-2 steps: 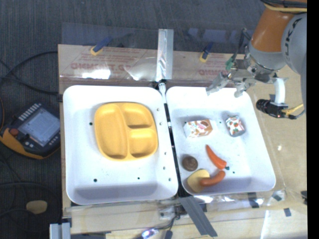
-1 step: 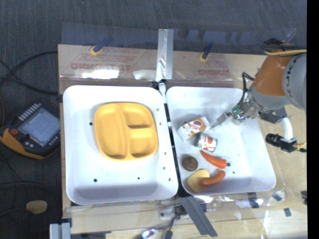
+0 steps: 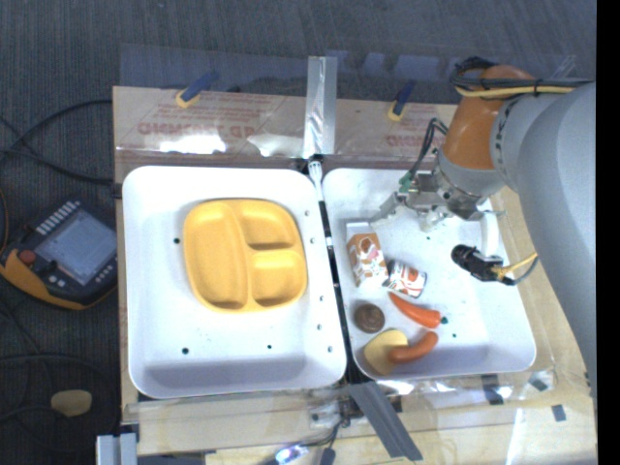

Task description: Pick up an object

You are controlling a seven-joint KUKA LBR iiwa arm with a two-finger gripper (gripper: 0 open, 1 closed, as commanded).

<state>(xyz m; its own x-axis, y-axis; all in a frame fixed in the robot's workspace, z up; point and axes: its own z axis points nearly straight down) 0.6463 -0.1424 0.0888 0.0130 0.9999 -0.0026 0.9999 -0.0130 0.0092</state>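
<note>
- Reaching in from the right, the grey arm [image 3: 557,153] with its orange band [image 3: 475,134] holds the gripper [image 3: 423,204] over the far part of the right bin [image 3: 504,352].
- Whether the jaws are open or closed cannot be told from this slant; nothing is seen between them.
- Nearest the jaws, toward the camera and slightly left, lies an orange-and-white carton [image 3: 365,259].
- Just beside the carton, further from the jaws, sits a crushed red-and-white can [image 3: 406,279].
- Beyond the can lie an orange carrot [image 3: 416,311], a brown round piece [image 3: 368,317], and a sausage [image 3: 413,348] resting on a yellow piece [image 3: 380,343].
- Well apart to the jaws' left, the left bin [image 3: 155,356] holds a yellow divided tray [image 3: 242,253].
</note>
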